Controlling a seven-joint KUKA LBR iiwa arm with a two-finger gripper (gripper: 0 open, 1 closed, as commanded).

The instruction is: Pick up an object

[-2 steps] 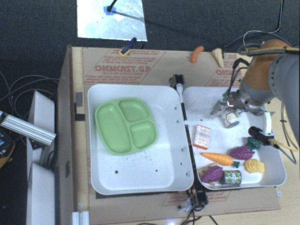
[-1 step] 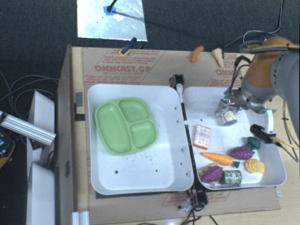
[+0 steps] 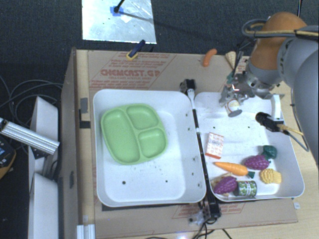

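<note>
My gripper (image 3: pixel 233 94) hangs over the far left corner of the right bin (image 3: pixel 294 183). A small pale roundish object (image 3: pixel 234 109) lies right under it; I cannot make out whether the two touch. Nearer the front of this bin lie a red and white box (image 3: pixel 215 145), an orange carrot (image 3: pixel 232 168), two purple grape bunches (image 3: pixel 256 162) (image 3: pixel 225 184), a green can (image 3: pixel 245 188), a yellow corn cob (image 3: pixel 270 176) and a dark green piece (image 3: pixel 269 151).
The left bin (image 3: pixel 114 193) holds a green divided plate (image 3: pixel 133 133). Behind the bins, an orange piece (image 3: pixel 209 57), a pale cone (image 3: pixel 230 59) and a blue and yellow clip (image 3: pixel 135 50) lie on the cardboard. The arm spans the right bin's far right side.
</note>
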